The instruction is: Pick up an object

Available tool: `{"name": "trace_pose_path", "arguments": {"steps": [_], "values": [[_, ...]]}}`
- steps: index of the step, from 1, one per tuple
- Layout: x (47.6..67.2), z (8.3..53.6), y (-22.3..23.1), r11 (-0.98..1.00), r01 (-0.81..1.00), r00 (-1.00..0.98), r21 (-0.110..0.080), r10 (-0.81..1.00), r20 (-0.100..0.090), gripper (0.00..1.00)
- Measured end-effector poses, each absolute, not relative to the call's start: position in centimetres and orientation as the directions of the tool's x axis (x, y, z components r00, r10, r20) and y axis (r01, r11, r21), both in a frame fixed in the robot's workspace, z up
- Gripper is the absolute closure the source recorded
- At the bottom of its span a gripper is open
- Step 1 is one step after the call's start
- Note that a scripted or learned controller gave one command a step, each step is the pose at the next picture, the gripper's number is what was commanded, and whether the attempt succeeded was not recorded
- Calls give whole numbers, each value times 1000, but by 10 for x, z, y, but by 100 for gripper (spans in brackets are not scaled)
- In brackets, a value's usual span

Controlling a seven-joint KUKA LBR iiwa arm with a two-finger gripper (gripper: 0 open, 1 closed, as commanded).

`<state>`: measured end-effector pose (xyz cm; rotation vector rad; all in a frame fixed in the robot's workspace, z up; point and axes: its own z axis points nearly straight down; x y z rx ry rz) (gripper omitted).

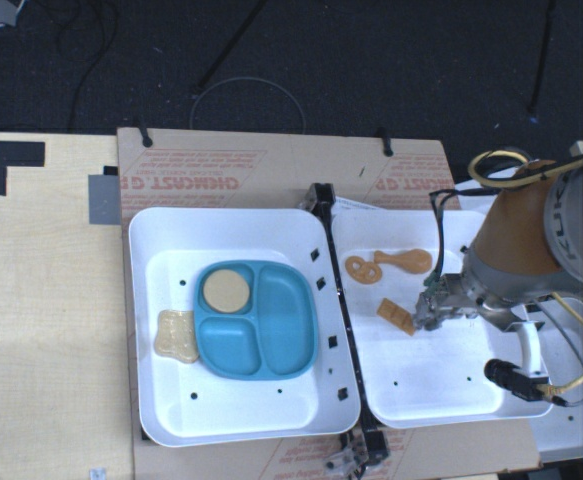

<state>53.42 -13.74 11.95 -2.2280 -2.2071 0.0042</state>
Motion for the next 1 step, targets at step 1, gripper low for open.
{"name": "trace_pose_path", "arguments": {"steps": [1], "values": [[540, 181, -142, 1, 1000, -1, 3, 1000, -1, 100]]}}
